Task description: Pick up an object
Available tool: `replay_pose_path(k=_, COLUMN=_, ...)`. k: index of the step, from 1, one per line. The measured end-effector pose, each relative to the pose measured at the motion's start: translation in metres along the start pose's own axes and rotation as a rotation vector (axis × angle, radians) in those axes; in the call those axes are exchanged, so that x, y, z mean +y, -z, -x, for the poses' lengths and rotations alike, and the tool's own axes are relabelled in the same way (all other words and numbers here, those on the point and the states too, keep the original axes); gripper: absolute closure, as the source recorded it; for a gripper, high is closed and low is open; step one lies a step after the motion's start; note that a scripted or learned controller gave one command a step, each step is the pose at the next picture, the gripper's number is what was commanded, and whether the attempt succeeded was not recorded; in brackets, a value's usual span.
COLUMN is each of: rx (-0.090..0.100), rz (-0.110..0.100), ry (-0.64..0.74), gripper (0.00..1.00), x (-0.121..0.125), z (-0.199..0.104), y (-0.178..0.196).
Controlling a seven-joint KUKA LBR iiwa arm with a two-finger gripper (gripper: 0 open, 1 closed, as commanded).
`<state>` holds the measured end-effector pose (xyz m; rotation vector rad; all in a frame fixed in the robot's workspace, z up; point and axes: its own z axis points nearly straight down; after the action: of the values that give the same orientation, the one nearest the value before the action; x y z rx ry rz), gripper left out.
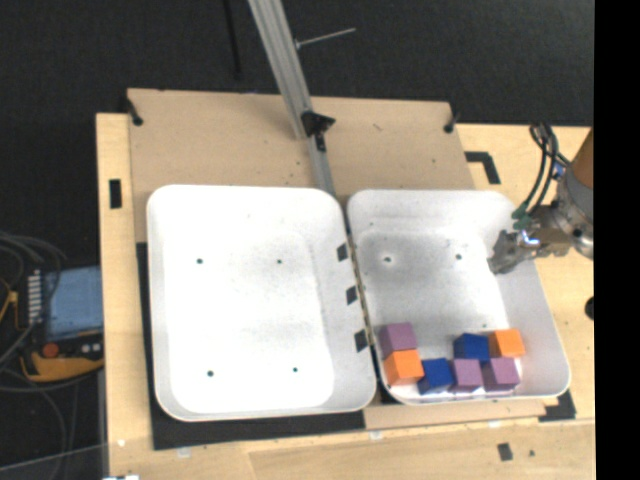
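We see the blocks gathered in the near end of the right bin, all in one loose cluster against its front wall. At the left of the cluster a purple block sits just behind an orange block, the two touching. Beside the orange one lies a blue block, then a second purple block and a third purple block in a row along the front rim. Behind that row a second blue block rests just beside a second orange block.

The gripper hangs over the right bin's far right part, near its right wall and well apart from the cluster. Nothing lies between its tips, and we cannot tell how they stand, as they are small and blurred. Cables loop above the wrist at the right edge of the view.

The left bin lies side by side with the right one, touching along the middle, with small dark clips at the join. Both bins rest on a tan bench. A grey metal pole slants up from the bench's far side. To the left, off the bench, we see a blue device among cables.
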<state>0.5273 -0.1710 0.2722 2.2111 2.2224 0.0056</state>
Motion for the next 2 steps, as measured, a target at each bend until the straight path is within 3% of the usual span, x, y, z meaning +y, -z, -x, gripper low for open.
replay_pose_path(k=2, rx=0.001, rz=-0.005, ry=0.001, gripper=1.0, x=0.045, z=-0.093, y=0.004)
